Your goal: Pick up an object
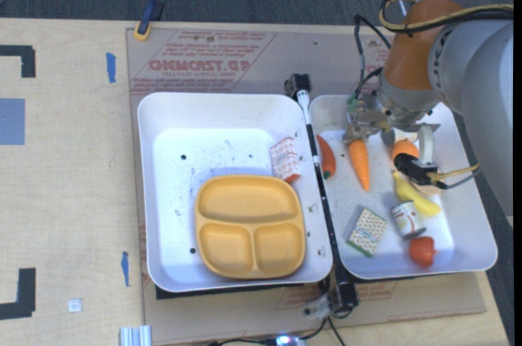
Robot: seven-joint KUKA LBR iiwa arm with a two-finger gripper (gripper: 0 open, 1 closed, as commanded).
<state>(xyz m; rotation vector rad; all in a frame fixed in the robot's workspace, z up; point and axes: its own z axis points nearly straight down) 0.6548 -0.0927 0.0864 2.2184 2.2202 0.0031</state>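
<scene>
Down at the near edge sits the yellow tray [250,235] in the left bin [155,173]. Over in the right bin [473,242], the claw [364,130] hangs at the carrot [359,163]'s far, fat end. I cannot tell how its tips are set. It might slip off the carrot's round top or bump the banana [414,197] close by on the right.

On the counter [65,197] two bins sit side by side: the left bin [163,124] holds a divided plate [249,224] near, a small carton [285,159] behind it, while the right bin [469,242] holds a carrot [360,163], banana [416,197], can [404,219], tomato [422,251] and packet [368,231].
</scene>
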